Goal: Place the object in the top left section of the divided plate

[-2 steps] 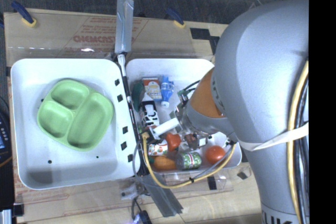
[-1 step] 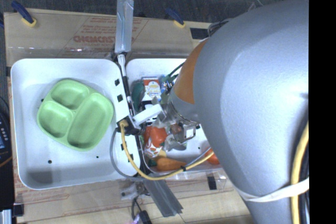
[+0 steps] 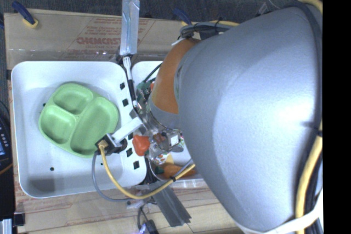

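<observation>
So there's just one camera, mounted above the bench and looking down at a slant, with no second view to overlap with. It's far enough back to catch the whole left bin [image 3: 22,118], with the green divided plate [image 3: 79,118] sitting in it, plus a strip of dark floor along the far edge and the cardboard sheet [image 3: 71,35] under the bins. The right bin [image 3: 143,71] barely gets a look in, because the arm [image 3: 247,118] comes in from the right and sits so close to the lens that its grey body swallows most of that side of the picture.
</observation>
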